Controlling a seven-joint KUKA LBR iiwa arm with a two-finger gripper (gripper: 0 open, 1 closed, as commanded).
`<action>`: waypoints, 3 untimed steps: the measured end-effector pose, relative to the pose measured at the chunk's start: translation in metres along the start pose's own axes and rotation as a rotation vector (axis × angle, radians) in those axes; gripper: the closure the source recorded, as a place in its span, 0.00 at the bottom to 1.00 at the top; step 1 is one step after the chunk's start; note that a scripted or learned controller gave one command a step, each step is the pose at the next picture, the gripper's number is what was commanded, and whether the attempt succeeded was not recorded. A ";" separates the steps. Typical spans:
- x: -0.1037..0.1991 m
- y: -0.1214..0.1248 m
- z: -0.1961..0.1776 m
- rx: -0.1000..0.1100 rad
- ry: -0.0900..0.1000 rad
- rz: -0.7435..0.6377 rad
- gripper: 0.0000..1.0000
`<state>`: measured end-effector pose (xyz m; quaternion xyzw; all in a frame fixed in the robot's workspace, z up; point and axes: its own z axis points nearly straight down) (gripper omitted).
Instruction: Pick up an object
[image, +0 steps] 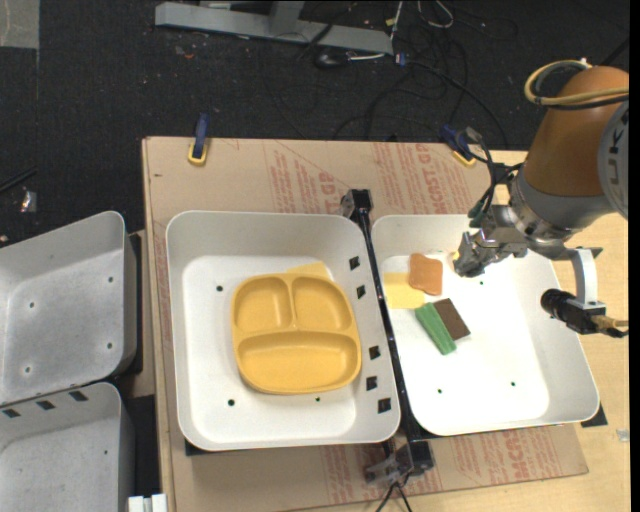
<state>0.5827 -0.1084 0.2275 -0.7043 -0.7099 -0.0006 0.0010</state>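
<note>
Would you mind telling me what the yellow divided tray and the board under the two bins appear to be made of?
The yellow divided tray looks like moulded plastic: uniform colour, rounded compartment ridges and a soft sheen. The board under the bins looks like bare cardboard or fibreboard: matte tan with faded red printed lettering. The look alone leaves that one open.

The yellow tray (296, 335) at centre looked like smooth, slightly glossy plastic. Both white bins (200, 400) appeared smooth and matt. The board (260, 170) beneath them showed as dull brown cardboard, printed red. The arm's orange band (575, 130) at upper right shone glossily.
</note>
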 end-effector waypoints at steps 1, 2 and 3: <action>0.055 -0.011 0.010 0.002 0.000 0.000 1.00; 0.106 -0.028 0.017 0.003 0.000 0.001 1.00; 0.157 -0.045 0.022 0.003 -0.001 0.000 1.00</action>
